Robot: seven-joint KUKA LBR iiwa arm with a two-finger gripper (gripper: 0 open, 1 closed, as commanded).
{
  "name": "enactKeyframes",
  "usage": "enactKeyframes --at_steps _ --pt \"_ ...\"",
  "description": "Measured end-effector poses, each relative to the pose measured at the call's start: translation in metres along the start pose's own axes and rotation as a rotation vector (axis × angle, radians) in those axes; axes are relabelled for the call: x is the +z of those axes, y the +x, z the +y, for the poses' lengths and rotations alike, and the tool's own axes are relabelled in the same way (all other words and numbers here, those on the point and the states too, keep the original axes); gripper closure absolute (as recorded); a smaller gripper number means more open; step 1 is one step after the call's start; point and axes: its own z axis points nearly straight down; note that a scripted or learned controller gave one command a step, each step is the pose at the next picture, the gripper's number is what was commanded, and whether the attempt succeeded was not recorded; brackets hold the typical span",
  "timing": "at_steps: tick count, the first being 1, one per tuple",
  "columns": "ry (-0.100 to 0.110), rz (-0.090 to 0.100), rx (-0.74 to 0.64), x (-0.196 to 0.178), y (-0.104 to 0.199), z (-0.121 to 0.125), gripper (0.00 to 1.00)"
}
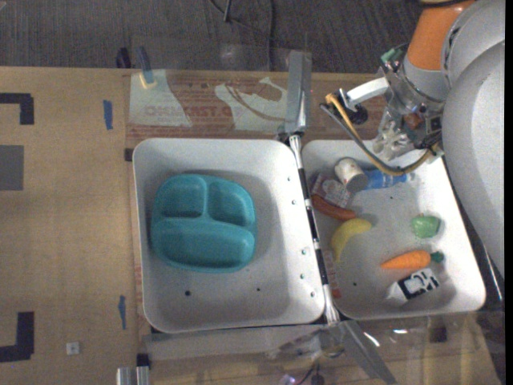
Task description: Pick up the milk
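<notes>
The milk (417, 284) is a small white carton with a black patch. It lies in the front right corner of the right bin (457, 295), just in front of a carrot. My gripper (390, 143) hangs over the back of the same bin, above a clear bottle with a blue label (386, 180). It is far behind the milk, and nothing shows in its grasp.
The right bin also holds a small pale can (348, 171), a red-and-white packet (325, 189), a red sausage-like item (334, 208), a banana (350, 233), a green item (426, 225) and the carrot (408, 259). A teal divided tray (203, 221) lies in the left bin (160, 303).
</notes>
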Motion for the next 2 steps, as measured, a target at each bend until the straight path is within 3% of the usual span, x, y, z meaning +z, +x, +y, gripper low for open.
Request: enactKeyframes --at_steps 1,2 --pt "0.002 -0.003 -0.031 0.005 -0.011 0.000 1.00" --pt "0.001 0.002 0.094 -0.021 0.000 -0.010 1.00"
